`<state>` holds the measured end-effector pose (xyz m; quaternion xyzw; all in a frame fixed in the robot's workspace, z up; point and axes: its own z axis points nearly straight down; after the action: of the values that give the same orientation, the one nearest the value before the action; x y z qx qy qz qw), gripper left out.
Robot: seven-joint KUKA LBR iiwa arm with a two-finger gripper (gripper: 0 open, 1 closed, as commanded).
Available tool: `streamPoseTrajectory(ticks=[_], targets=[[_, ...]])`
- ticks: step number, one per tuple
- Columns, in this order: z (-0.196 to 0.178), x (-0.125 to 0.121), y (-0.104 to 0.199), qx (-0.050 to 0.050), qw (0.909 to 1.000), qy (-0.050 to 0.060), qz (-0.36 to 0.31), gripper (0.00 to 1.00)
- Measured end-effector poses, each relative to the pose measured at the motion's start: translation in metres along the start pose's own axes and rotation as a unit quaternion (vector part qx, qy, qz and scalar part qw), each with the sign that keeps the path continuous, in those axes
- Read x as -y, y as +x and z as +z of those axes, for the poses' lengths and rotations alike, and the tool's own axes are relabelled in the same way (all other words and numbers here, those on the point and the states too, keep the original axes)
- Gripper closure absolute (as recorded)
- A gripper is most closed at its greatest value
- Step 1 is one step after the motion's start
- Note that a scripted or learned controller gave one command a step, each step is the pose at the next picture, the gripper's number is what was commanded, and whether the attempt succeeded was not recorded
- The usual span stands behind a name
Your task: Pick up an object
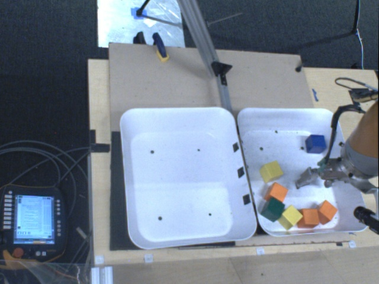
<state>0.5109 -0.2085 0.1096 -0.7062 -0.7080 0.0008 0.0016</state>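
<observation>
The tool (312, 177) hangs low in the right bin (278, 118), its grip state unreadable, with blocks just beyond it — yellow block (271, 171) at nine o'clock, orange block (276, 191) at eight. Descending here, it may close on bare floor between them.

We saw two bins (177, 123) of smooth white plastic with a soft sheen. The blocks (271, 171) at five o'clock looked matt, like painted wood or foam. The bench (260, 81) was dull tan board. At twelve o'clock a pole (198, 25) looked like brushed metal. The gripper (309, 178) appeared grey metal.
</observation>
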Motion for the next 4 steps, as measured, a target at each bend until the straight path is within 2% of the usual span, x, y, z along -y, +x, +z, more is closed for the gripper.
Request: streamPoseTrajectory(ticks=[1,3,4], targets=[[-0.014,-0.002,-0.001,0.001,1.0,-0.004,-0.001,1.0],[-0.106,-0.007,-0.011,0.002,1.0,-0.005,-0.001,1.0],[-0.121,-0.009,0.038,0.0,1.0,-0.004,-0.004,1.0]])
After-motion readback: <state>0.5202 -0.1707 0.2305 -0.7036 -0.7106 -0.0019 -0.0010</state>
